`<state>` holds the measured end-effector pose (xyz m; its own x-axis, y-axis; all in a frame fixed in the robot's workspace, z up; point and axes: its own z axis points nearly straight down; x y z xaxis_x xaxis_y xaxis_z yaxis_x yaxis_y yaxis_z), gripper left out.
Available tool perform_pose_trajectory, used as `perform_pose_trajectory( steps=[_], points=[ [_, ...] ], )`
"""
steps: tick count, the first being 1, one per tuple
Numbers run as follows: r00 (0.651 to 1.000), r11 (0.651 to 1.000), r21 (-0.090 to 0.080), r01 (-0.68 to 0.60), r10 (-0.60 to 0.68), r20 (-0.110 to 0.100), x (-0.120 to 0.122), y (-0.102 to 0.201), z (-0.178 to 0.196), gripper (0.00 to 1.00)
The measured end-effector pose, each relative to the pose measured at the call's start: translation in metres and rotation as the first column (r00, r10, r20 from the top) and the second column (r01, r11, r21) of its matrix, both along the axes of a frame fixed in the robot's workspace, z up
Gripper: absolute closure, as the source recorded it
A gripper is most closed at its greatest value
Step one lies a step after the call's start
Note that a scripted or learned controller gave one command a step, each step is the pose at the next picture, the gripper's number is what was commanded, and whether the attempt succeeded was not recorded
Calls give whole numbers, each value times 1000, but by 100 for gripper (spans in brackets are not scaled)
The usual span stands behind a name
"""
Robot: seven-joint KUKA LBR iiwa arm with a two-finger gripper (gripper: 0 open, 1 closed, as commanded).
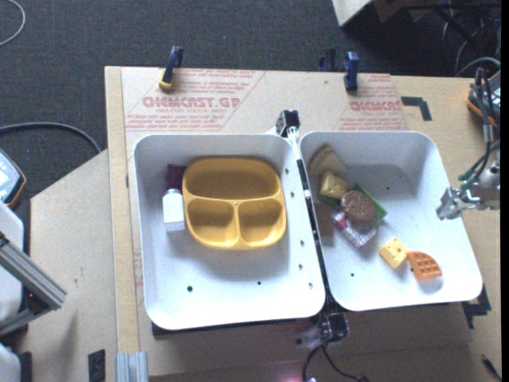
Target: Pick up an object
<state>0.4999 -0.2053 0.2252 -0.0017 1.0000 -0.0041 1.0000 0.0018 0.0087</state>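
Orange waffle piece (pixel 425 265) lies flat near the front right corner of the right bin (pixel 413 147), its long axis running roughly left to right with a slight tilt; we see a grid pattern on its top. Just beside it to the left sits a yellow cheese wedge (pixel 393 252). Further left we note a brown round patty (pixel 359 206) on a green piece (pixel 374 205). The left bin (pixel 151 213) carries a yellow divided tray (pixel 234 202) and a small white bottle (pixel 173 210). Both bins rest on a table (pixel 238 98) of printed cardboard, over dark carpet. The tool (pixel 452 204) hovers at the right bin's right rim, apart from every object; whether it stands apart or together we cannot tell.
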Motion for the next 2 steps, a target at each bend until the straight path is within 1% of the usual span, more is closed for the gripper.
perform_pose_trajectory(
  steps=[1, 2],
  points=[
    [1000, 1000, 2, 0, 0, -5, 1, 0, 0, 100],
    [1000, 1000, 5, -4, 4, -6, 6, 50, 10, 100]
  ],
)
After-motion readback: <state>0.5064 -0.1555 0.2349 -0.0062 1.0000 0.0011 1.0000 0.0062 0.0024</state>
